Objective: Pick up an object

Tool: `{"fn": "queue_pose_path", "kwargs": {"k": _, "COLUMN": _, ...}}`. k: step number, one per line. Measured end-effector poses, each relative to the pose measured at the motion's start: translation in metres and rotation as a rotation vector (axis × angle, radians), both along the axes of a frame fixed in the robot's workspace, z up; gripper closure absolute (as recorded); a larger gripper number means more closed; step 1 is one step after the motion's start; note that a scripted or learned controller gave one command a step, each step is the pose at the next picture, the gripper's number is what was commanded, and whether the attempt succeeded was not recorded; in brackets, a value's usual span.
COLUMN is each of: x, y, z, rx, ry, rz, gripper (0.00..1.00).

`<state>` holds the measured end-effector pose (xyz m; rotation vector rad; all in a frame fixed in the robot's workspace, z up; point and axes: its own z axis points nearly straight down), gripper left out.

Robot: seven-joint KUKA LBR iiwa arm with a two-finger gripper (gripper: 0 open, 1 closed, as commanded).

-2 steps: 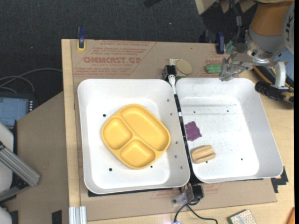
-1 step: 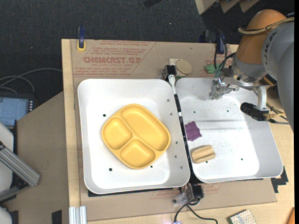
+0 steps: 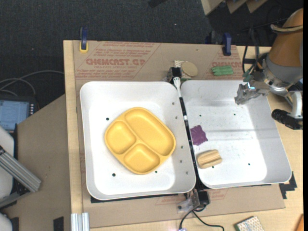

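- Bread roll [image 3: 209, 158] is the likeliest thing to grab, a tan lump lying in the right bin [image 3: 260, 129] near its front left corner, just beside the wall shared with the left bin [image 3: 91, 129].
- Next to it, a little farther back, lies a flat purple scrap [image 3: 198, 134]; it looks thin and floppy, so I judge it the harder pick of the 2.
- The yellow divided plate [image 3: 139, 139] sits alone in the left bin, wide and shallow, and looks awkward for 2 fingers.
- The claw [image 3: 242, 93] hangs over the far right part of the right bin, at the end of the grey arm [image 3: 284, 57] reaching in from the right.
- From where I stand it carries nothing, but whether its tips are spread or pinched is too small and blurred to tell.
- The roll lies well apart from the claw, toward the front and the left of it, with bare bin floor between them.
- To do this well, the arm should travel across above the floor, stop straight over the roll, and close across its short width.
- It should keep off the bin wall on the left, since the roll lies close to it.
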<state>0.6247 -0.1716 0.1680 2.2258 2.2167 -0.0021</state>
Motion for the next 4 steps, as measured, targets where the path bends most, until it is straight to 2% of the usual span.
{"fn": "queue_pose_path", "kwargs": {"k": 1, "x": 0.001, "y": 0.054, "z": -0.032, "rx": 0.005, "ry": 0.004, "rz": 0.009, "gripper": 1.0}}
{"fn": "queue_pose_path", "kwargs": {"k": 2, "x": -0.021, "y": 0.032, "z": 0.058, "rx": -0.003, "ry": -0.011, "rz": 0.002, "gripper": 1.0}}
{"fn": "queue_pose_path", "kwargs": {"k": 3, "x": -0.002, "y": 0.004, "z": 0.085, "rx": -0.003, "ry": -0.008, "rz": 0.002, "gripper": 1.0}}
{"fn": "queue_pose_path", "kwargs": {"k": 4, "x": 0.04, "y": 0.055, "z": -0.047, "rx": 0.006, "ry": 0.01, "rz": 0.009, "gripper": 1.0}}
